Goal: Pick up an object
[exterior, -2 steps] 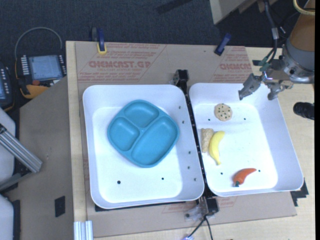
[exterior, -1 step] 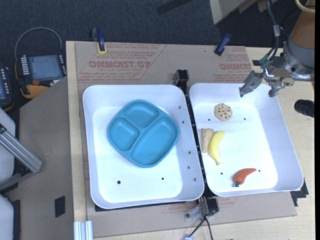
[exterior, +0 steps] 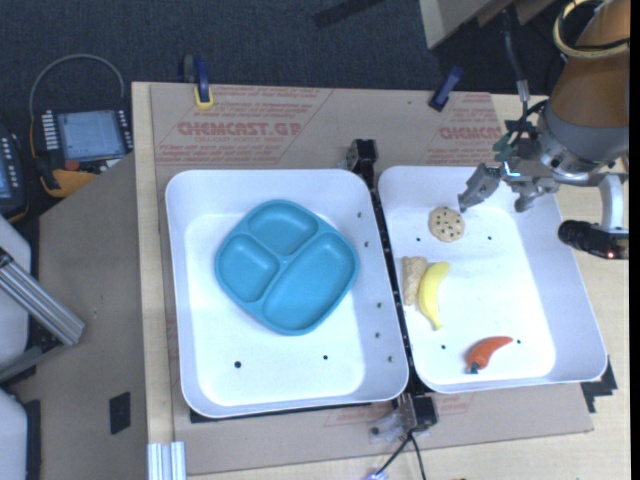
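progress: nothing picked up yet | gripper: fingers spread apart, holding nothing, above far end of right bin | cookie: on bin floor just beside gripper | banana, pepper: nearer | left: lower, close, lift

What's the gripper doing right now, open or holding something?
Gripper: open, holding nothing, over the back of the right bin just above the cookie.

Robotics lab (clamped bench, bins)
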Controlling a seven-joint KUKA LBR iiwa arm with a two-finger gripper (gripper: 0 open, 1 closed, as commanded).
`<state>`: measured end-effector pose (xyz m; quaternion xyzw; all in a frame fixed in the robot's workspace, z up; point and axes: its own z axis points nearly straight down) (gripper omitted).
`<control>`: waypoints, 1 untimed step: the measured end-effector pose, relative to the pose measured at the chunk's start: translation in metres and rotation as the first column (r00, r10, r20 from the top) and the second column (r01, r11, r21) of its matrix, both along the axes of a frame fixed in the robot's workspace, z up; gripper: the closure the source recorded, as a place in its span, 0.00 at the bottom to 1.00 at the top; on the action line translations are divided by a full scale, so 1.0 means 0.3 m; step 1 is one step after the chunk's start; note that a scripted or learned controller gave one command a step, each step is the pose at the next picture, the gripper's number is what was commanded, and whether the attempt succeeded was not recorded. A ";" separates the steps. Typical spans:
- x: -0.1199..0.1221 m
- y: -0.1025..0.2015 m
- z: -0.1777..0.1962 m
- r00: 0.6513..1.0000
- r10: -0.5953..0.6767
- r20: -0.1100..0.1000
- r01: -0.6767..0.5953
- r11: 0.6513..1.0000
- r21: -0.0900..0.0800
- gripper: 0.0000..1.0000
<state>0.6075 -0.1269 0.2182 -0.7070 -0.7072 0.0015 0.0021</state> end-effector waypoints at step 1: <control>-0.007 0.013 -0.138 1.000 0.000 0.002 0.000 1.000 0.000 0.00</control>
